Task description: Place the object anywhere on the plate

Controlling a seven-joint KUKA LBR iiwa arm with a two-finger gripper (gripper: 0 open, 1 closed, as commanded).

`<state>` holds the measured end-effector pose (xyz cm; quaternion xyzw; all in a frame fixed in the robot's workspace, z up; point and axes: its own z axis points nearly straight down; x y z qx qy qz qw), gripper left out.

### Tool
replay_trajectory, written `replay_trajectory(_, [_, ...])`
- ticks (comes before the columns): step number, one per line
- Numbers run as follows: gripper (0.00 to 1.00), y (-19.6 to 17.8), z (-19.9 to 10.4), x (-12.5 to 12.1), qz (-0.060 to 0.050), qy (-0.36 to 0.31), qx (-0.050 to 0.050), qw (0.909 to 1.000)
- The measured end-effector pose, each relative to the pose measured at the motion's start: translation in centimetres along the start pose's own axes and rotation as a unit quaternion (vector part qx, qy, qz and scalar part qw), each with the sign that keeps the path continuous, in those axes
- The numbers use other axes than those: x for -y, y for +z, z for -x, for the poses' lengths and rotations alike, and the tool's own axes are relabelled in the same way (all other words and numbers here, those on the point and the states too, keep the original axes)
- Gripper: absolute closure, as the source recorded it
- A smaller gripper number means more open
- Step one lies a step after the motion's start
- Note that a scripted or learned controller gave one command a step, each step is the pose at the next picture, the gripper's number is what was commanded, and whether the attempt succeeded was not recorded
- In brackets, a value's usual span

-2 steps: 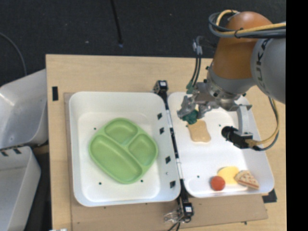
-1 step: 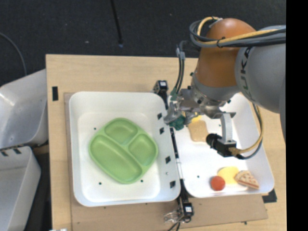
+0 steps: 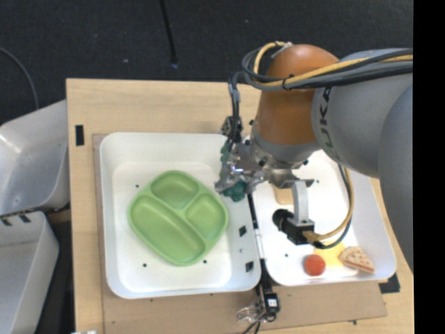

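A light green plate [image 3: 177,216] with three compartments lies in the left white bin [image 3: 122,270]. My gripper [image 3: 233,184] hangs under the orange wrist band, over the divider between the bins and just off the plate's right rim. A small dark green piece [image 3: 238,191] shows at the gripper's tip; I cannot tell whether it is a held object or part of the gripper. The arm's body hides much of the right bin's back half.
In the right bin [image 3: 379,252] lie a red ball [image 3: 315,264], a pizza-slice toy [image 3: 357,259] and a tan item [image 3: 281,195] partly under the arm. A black cable end [image 3: 286,225] hangs there. Dark floor surrounds the wooden bench [image 3: 139,99].
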<state>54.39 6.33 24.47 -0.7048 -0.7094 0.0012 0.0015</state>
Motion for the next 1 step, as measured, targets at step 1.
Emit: replay_trajectory(1, [0.00, -0.07, 0.27, -0.08, 0.001, 0.002, 0.001, 1.0000])
